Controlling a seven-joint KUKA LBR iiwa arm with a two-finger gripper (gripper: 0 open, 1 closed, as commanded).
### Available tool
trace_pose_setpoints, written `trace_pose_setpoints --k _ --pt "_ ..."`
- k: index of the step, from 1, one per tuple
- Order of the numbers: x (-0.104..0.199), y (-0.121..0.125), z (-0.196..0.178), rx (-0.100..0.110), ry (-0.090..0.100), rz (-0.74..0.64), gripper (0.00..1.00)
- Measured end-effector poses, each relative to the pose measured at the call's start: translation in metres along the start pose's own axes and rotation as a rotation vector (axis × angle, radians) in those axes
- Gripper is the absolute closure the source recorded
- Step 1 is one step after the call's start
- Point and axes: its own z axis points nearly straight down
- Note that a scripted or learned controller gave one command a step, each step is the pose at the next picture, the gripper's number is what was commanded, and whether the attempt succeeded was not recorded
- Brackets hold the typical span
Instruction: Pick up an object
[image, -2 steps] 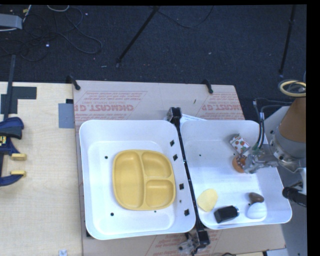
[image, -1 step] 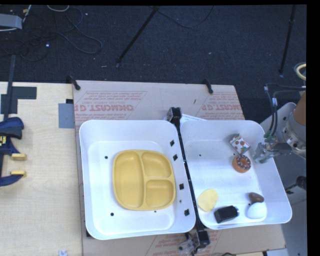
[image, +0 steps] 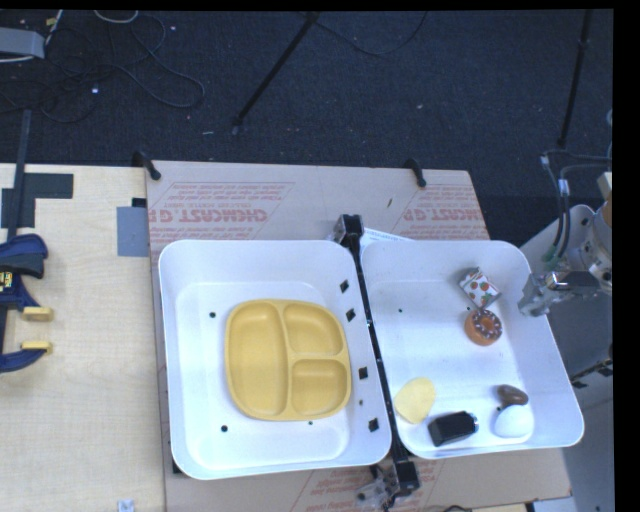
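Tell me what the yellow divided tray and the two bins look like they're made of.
The yellow divided tray looks like moulded plastic with a matte finish: one even colour, rounded compartment walls, no sharp glare. The left bin and right bin look like thin formed white plastic, smooth and slightly glossy, with soft rounded rims. That is probable, not certain.

Dark carpet (image: 400, 80); pale wooden bench (image: 80, 400)

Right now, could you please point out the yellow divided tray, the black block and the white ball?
yellow divided tray (image: 288, 360), camera view, centre ridge.
black block (image: 452, 428), camera view, top face.
white ball (image: 512, 422), camera view, middle.
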Motion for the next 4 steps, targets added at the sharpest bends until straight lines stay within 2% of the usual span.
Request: trace_pose_setpoints --k 2,4 --pt "0.105 0.013 0.0 0.002 0.002 -0.003 1.0" --pt "0.21 0.036 0.029 0.005 0.001 -0.002 1.0"
